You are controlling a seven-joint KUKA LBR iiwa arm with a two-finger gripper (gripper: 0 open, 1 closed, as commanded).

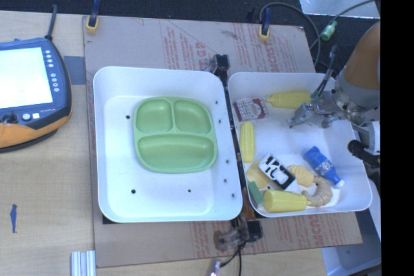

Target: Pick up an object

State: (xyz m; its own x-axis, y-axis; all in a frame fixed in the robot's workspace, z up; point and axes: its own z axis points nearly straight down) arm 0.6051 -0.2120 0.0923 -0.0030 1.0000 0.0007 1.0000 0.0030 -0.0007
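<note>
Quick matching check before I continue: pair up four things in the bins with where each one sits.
Things:
1. green divided plate
2. corn cob
3. blue packet
4. gripper

Places:
A. right bin, near its right wall
B. middle of the left bin
C. over the right bin's upper part
D. right bin, along its left wall

Pairs: 1-B, 2-D, 3-A, 4-C
</note>
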